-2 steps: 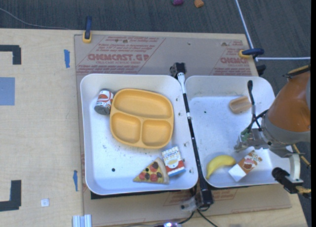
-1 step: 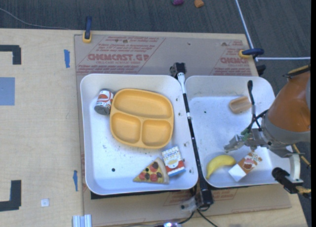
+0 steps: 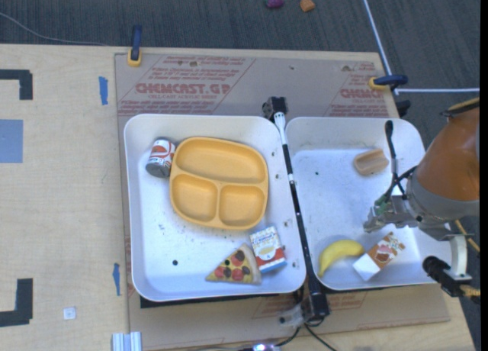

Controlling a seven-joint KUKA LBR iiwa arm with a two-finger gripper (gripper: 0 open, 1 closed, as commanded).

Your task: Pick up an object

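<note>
A: Gripper [image 3: 379,216] status?

B: Low in the right bin [image 3: 328,151], lower right of frame. Fingers are a dark, blurry cluster; can't tell if spread or pinched. Nothing visibly between them, so I'd say no grasp yet.

A: What's closest to it?

B: Small red-and-white carton [image 3: 383,252] just below the tip, near but apart as far as I can see. Banana [image 3: 339,253] a bit to its left along the bottom wall. Tan bread piece [image 3: 371,162] sits higher, upper right of that bin, near the arm's cable.

A: Which obj is the target?

B: Can't say for sure. Carton or banana look likeliest, judging by position.

A: And the other bin?

B: Left bin [image 3: 145,212], centre-left of frame: yellow divided tray [image 3: 219,181], soda can [image 3: 159,157] touching its upper-left edge, pizza slice [image 3: 232,267] and juice box [image 3: 268,249] side by side at bottom.

A: Progress?

B: Early, imo. Arm [image 3: 454,162] is over the bin, reach looks about done. Still left: close on an obj, lift clear. All items rest on bin floors.
</note>
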